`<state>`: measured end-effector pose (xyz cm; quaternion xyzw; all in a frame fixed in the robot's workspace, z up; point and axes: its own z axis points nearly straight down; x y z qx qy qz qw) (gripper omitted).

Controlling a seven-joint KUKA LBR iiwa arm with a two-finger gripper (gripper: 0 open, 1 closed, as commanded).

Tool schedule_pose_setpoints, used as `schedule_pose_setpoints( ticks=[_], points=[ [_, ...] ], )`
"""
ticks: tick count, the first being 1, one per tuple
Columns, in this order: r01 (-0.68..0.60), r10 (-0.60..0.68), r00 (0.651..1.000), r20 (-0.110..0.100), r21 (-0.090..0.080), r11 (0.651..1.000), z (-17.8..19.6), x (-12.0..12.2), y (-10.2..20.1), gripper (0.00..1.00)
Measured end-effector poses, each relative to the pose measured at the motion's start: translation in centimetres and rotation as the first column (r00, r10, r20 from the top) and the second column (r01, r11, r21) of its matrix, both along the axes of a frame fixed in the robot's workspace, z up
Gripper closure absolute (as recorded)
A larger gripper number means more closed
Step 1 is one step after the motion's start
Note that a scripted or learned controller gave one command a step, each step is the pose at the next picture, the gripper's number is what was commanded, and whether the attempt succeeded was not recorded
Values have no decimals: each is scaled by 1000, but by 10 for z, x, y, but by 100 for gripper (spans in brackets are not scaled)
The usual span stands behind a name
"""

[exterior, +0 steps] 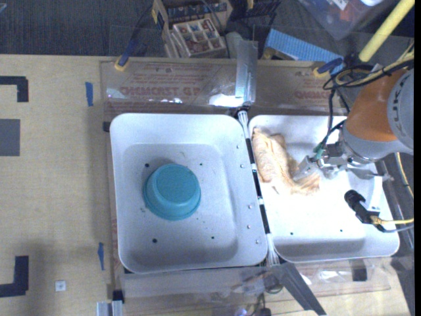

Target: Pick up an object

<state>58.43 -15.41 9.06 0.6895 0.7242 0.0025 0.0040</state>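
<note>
Tan soft thing [273, 160] lies in the right bin [329, 239], close to the wall that this bin shares with the left bin [131, 137]. It is long and lumpy. It runs from the far corner of the bin down toward the middle, a bit slanted. It looks floppy, like cloth or a soft toy, but what it is cannot be told.

The arm [375, 124] comes in from the right side. It is grey with an orange band. Its jaws are low in the right bin, right at the near end of the tan soft thing, and they seem to touch it. It is too blurry to tell if the jaws are apart or together, or if they hold anything.

A blue bowl [172, 191] sits in the middle of the left bin. It is round and upside down, with its flat bottom up. It is well apart from the arm.

Both bins are white and stand side by side on the desk [52, 196]. The desk is light brown. A small strip of blue tape [89, 94] sticks to it near the far left corner of the left bin.
</note>
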Motion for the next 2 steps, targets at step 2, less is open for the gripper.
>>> schedule_pose_setpoints(
  ticks=[2],
  points=[
    [-52,52,999,-8,1,999,121,-5,55,100]
  ],
)
